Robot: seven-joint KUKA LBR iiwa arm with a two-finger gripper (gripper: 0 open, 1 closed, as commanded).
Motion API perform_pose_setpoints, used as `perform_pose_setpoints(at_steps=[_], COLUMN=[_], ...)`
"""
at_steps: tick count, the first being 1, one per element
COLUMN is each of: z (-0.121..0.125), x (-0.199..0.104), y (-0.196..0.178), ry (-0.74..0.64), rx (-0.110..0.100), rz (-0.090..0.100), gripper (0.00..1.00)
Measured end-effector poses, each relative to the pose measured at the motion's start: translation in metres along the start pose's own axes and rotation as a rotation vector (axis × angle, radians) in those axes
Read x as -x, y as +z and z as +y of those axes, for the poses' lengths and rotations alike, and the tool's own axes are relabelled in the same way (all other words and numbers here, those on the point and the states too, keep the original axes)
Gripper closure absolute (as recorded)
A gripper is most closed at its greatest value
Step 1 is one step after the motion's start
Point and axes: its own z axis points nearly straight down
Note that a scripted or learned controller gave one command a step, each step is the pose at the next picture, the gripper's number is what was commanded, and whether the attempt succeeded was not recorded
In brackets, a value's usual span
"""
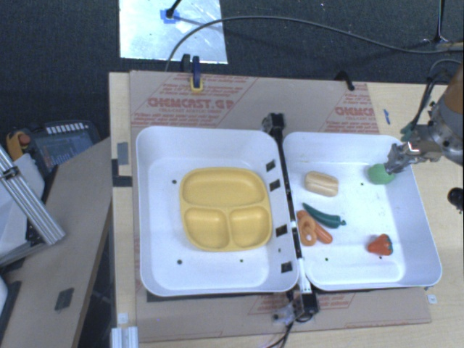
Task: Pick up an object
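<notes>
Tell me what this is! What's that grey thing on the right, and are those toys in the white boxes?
That grey thing is a robot arm, and its gripper works like a hand with two fingers. One camera above the bench looks down on everything. On the bench sit two shallow white boxes called bins. The left bin has a yellow tray with three sections in it. The right bin has toy food: a tan bread roll, a dark green pepper, something orange beside it, a red and orange toy, and a green ball. The gripper is right next to the green ball, near the bin's back right corner. I cannot tell if it has grabbed it.
</notes>
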Motion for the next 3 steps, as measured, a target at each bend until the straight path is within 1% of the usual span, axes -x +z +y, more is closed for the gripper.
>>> perform_pose_setpoints(at_steps=[1, 3], z=[0.008, 0.015], x=[-0.062, -0.174], y=[0.0, 0.027], ry=[-0.004, -0.003], rx=[-0.004, -0.006], rz=[0.003, 0.003], gripper=[1.0, 1.0])
